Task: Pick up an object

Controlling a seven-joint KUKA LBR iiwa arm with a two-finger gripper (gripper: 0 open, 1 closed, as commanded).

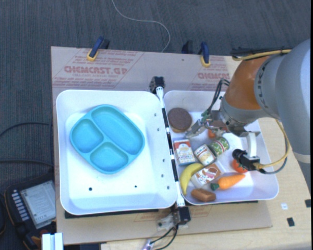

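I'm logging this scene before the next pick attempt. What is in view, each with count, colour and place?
bins: 2, white, side by side on the bench
tray: 1, blue, three compartments, left bin
disc: 1, brown, right bin, far left corner
carton: 1, red and white, right bin
cans: 2, labelled, mid right bin
banana: 1, yellow, right bin, near side
carrot: 1, orange, right bin, near side
sausage: 1, brown, right bin, near edge
clamps: 2, blue and yellow, far board edge
arm: 1, grey with orange band, over right bin
end effector: 1, metallic, low over right bin
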